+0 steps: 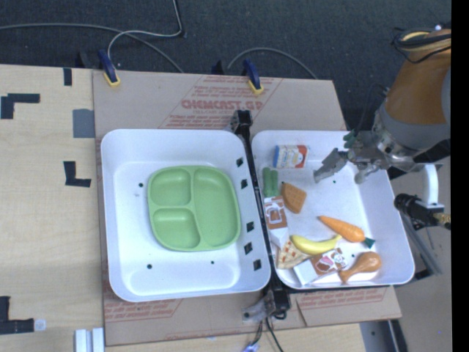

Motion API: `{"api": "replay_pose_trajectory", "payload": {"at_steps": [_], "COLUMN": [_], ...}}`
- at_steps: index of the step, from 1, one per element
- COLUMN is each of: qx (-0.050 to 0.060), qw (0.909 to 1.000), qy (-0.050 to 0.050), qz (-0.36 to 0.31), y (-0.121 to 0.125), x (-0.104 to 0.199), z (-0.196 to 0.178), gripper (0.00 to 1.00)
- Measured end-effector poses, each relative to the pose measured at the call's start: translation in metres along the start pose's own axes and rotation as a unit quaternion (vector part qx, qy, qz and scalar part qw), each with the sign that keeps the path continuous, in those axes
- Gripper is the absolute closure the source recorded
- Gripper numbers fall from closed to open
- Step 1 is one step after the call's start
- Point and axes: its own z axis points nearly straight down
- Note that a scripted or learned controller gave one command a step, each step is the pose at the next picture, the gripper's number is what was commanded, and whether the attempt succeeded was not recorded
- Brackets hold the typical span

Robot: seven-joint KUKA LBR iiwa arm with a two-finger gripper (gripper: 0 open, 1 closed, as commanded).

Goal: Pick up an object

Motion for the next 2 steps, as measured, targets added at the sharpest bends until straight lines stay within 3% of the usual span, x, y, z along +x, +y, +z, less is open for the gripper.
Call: {"api": "replay_pose_trajectory", "payload": {"at_steps": [1,2], "qx": [0.001,-0.002], "qw": [1.0000,1.0000], "qy": [0.000,0.000], "qz": [0.000,0.000], "y": [0.034,0.030], "x": [0.029,0.026], "z": [0.094,0.157], "gripper": [0.00,0.00]}}
